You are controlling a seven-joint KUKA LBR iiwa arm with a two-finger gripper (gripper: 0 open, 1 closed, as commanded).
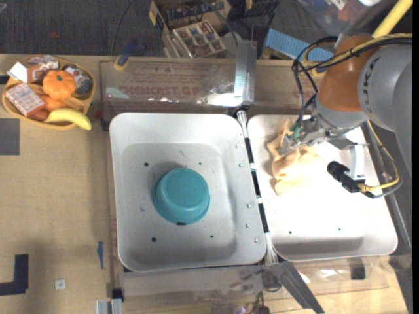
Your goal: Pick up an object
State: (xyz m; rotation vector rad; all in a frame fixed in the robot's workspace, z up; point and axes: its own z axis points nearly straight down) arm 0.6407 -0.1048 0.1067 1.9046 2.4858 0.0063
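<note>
A crumpled tan cloth (292, 167) lies in the upper left part of the right bin (340, 241). My gripper (300, 137) is down at the cloth's upper edge, where the fabric bunches up against it. The grey arm with its orange band (347, 84) comes in from the upper right. A teal bowl (182, 195) sits upside down in the middle of the left bin (131, 241), well away from the gripper.
A black cable fitting (343, 174) hangs off the arm over the right bin. A basket (46, 100) of toy fruit with a banana stands on the bench at the far left. Boxes and clear plastic sheeting (177, 87) lie behind the bins.
</note>
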